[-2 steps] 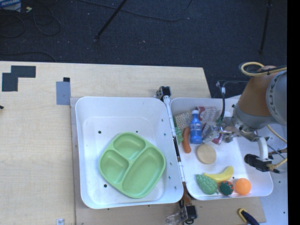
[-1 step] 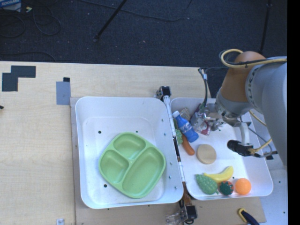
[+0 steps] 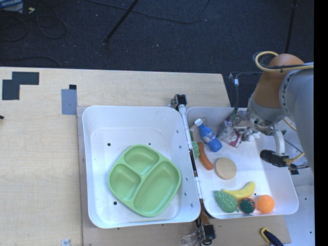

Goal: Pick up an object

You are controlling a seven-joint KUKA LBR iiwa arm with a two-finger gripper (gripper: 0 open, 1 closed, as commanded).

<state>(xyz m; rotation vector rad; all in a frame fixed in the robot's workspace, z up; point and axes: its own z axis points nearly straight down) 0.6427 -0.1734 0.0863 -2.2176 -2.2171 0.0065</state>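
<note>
Arm reaching in from right; pincer (image 3: 237, 129) sitting low over back of right bin (image 3: 287, 199), beside blue bottle (image 3: 209, 136). Jaw opening: cannot tell, view too cluttered there. Nothing showing lifted. Carrot (image 3: 205, 158), beige disc (image 3: 225, 168), banana (image 3: 241, 190), green fruit (image 3: 225, 201), orange (image 3: 265, 203) all lying on bin floor. Left bin (image 3: 92, 137) carrying green divided plate (image 3: 145, 180). Judgement: pick not yet done; grasp and lift remaining.

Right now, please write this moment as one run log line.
gripper: over right bin, far end | holding: unclear | nearest: blue bottle | left bin: green plate
</note>
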